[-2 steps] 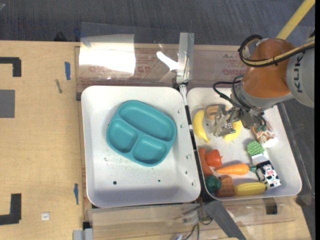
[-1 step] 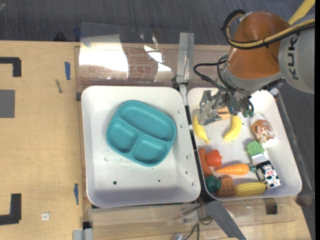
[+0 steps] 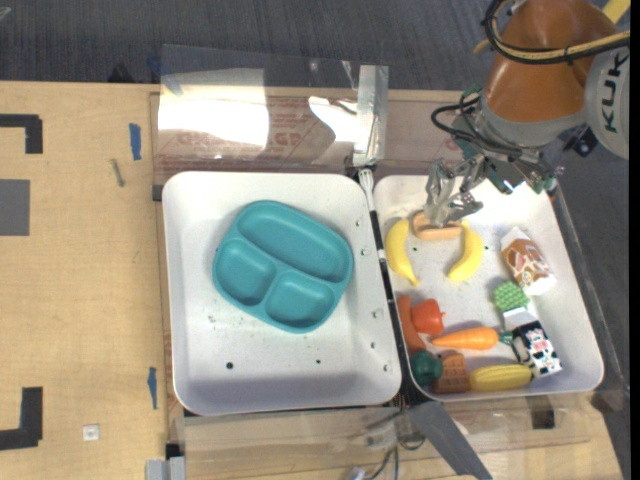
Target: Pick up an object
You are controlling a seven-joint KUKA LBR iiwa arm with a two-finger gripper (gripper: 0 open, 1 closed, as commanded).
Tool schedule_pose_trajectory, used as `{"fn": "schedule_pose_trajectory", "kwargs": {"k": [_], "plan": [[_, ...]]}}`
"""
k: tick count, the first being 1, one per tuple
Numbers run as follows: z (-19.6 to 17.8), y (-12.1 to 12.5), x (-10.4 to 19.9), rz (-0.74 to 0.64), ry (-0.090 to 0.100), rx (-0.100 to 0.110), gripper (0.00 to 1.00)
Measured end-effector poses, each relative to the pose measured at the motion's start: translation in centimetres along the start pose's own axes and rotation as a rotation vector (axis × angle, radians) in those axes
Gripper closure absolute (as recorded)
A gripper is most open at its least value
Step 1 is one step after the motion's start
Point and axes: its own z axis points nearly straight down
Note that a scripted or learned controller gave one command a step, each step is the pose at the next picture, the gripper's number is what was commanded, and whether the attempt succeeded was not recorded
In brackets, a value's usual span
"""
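Note:
My gripper [image 3: 447, 208] hangs over the back of the right bin [image 3: 578, 298], open, with nothing between its fingers. Just below its tips lies a small orange-pink sausage [image 3: 437, 233]. Two yellow bananas flank the sausage, one on the left [image 3: 400, 252] and one on the right [image 3: 466, 254]. Further forward in the same bin lie a red pepper [image 3: 428, 317], a carrot [image 3: 467, 340], a yellow corn cob [image 3: 502, 376] and a black-and-white toy [image 3: 537, 347].
The left bin [image 3: 190, 348] holds a teal divided plate [image 3: 285, 265]. A brown-and-white wrapped item [image 3: 524, 259] and a green textured piece [image 3: 510, 295] lie at the right bin's right side. A dark green piece [image 3: 427, 367] sits at its front left corner.

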Motion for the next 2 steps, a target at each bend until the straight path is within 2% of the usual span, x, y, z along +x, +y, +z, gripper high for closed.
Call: {"fn": "schedule_pose_trajectory", "kwargs": {"k": [1,2], "plan": [[9.27,1.58,10.76,-0.063,0.004,-0.003,1.00],[9.31,1.68,10.67,-0.065,0.004,-0.004,0.00]]}}
